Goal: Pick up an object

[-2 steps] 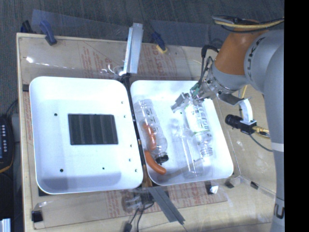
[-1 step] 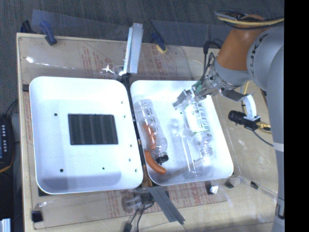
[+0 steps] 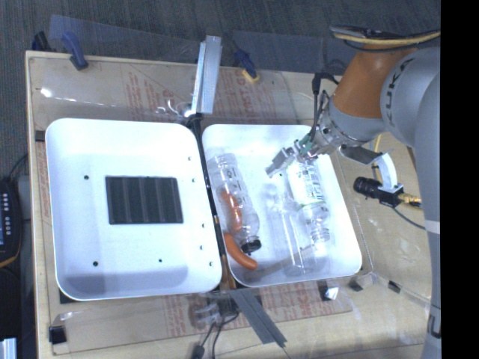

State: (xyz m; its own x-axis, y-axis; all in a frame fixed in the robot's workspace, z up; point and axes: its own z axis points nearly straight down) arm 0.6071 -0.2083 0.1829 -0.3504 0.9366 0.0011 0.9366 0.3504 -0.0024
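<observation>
The gripper (image 3: 288, 158) — jaw state impossible to tell — is being poised near the right bin's (image 3: 346, 238) far edge, a clear bottle (image 3: 308, 185) lying lengthwise just below it.

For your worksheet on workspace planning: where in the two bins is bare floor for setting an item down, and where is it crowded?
Left bin: bare white all around the dark ribbed panel. Right bin: crowded with clear bottles and an orange piece; a bare strip along its top-left.

Clear glossy plastic bottles (image 3: 233, 193) lie in a smooth white bin (image 3: 346, 254).
</observation>
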